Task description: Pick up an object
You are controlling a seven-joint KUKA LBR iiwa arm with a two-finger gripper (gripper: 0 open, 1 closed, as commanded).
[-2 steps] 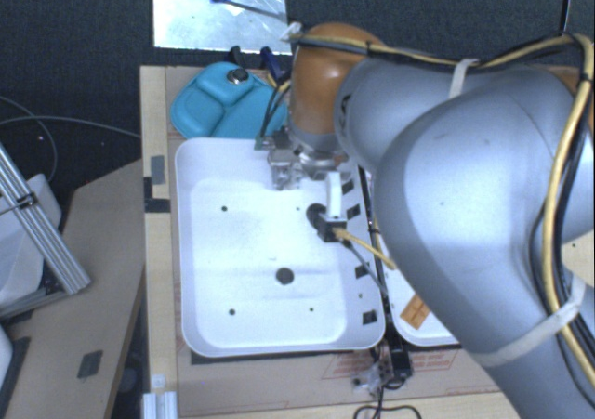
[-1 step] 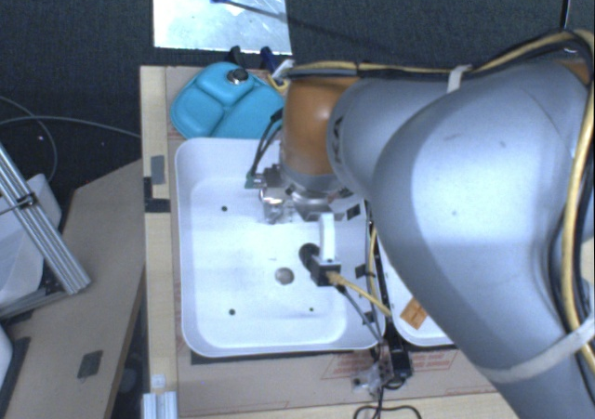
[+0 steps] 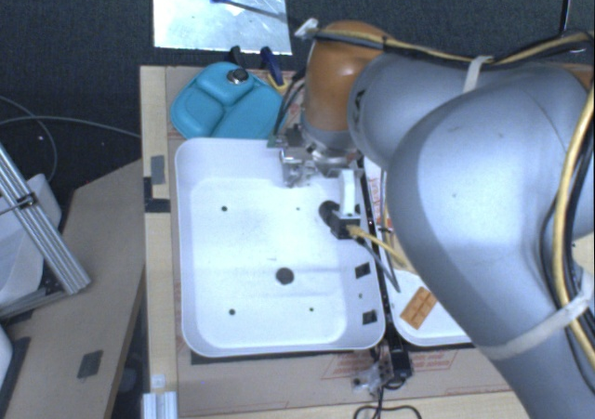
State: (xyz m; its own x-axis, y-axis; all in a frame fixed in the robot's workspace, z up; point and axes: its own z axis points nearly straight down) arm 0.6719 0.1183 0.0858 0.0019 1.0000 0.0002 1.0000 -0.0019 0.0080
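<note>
The metal gripper [image 3: 296, 169] hangs at the far rim of the shallow white left bin [image 3: 209, 259]; whether it is spread or pressed together I cannot tell. A small dark round disc [image 3: 284, 276], the likeliest target, lies near that bin's middle, well apart from the gripper. Best, I judge, to descend straight over the disc: bare floor surrounds it and the bin's walls stand clear.

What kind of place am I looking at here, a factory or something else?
Probably a robotics test lab: a grey robot arm reaches over shallow white bins on a bench, with loose cables and a bare aluminium frame beside it.
</note>
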